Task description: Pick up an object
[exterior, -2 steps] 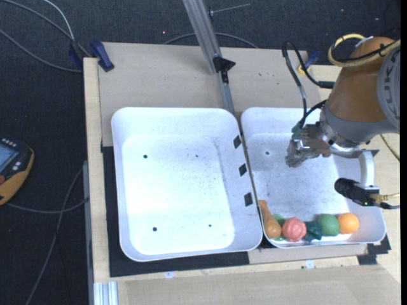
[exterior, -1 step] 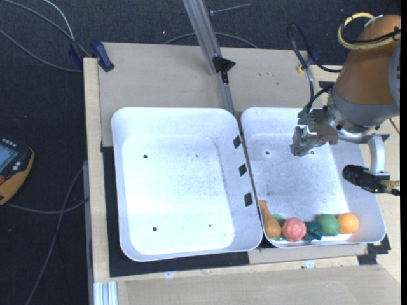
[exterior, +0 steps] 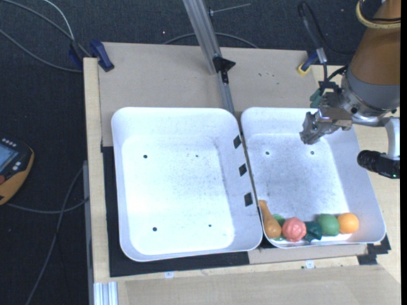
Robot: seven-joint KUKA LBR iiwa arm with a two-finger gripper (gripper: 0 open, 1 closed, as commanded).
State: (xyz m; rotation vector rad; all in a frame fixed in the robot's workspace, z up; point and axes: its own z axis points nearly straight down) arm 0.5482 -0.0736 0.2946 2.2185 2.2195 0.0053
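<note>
Right now I hang over the far part of the right shallow white plastic bin [exterior: 356, 170], my fingers [exterior: 310, 134] pointing down with nothing between them; whether they are spread or closed I cannot tell. The pickable things lie well apart from me along the near wall: an orange ball [exterior: 348, 222], a green ball [exterior: 328, 224], a pink ball [exterior: 293, 229] and an orange carrot-shaped toy [exterior: 269, 220]. I judge this the approach step. Next I must travel toward that row, choose one piece, and descend squarely over it.
</note>
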